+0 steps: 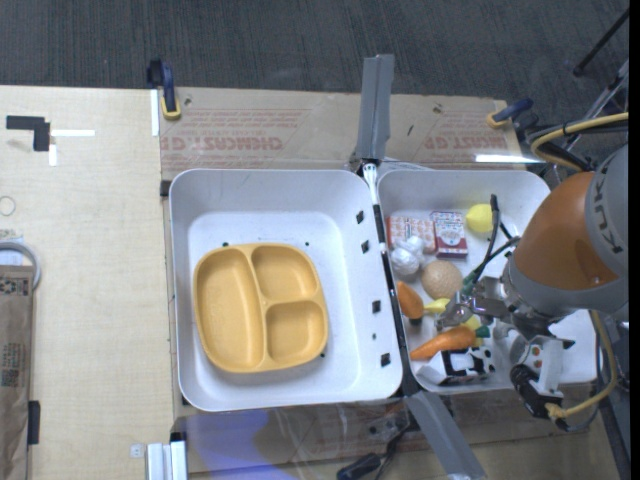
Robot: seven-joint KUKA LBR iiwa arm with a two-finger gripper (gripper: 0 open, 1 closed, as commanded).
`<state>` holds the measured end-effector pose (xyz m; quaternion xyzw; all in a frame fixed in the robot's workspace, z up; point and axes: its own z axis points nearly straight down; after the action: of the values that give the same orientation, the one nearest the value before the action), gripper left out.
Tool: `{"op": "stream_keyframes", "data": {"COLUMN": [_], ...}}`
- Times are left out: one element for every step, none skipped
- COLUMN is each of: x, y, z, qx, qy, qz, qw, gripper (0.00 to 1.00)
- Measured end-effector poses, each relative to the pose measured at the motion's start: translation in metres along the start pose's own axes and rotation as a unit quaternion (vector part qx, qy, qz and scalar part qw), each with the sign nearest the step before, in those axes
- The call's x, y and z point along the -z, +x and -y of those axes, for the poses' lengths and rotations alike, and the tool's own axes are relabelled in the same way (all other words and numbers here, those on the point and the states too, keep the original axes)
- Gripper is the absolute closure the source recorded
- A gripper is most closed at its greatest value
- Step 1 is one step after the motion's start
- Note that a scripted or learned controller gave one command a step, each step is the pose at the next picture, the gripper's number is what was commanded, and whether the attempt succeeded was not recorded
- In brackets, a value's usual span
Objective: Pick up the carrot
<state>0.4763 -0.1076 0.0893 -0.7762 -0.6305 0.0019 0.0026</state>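
The carrot [441,345] is an orange, tapered piece lying nearly flat in the right bin [575,360], close to its front left corner, tip pointing left. My gripper [468,317] reaches in from the right and hovers over the carrot's thicker right end, hiding part of it. I cannot make out whether it touches the carrot. The arm's orange band [565,240] sits above and to the right of the wrist.
Around the carrot lie a small orange piece [409,299], a beige egg-shaped thing [441,279], a foil ball [404,260], two small packets [450,233], a yellow lemon [480,218] and a black-and-white item [464,364]. The left bin [190,208] holds a yellow divided plate [262,306].
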Motion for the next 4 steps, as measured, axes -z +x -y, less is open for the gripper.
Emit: {"op": "stream_keyframes", "data": {"x": [0.008, 0.135, 0.135, 0.033], "y": [-0.003, 0.056, 0.056, 0.009], "z": [-0.002, 0.010, 0.010, 0.002], "qx": [-0.002, -0.009, -0.009, 0.017], "qy": [-0.003, -0.001, -0.001, 0.000], "qz": [0.003, 0.001, 0.001, 0.000], "qw": [1.0000, 1.0000, 1.0000, 0.9999], "gripper": [1.00, 1.00, 0.00, 0.00]}}
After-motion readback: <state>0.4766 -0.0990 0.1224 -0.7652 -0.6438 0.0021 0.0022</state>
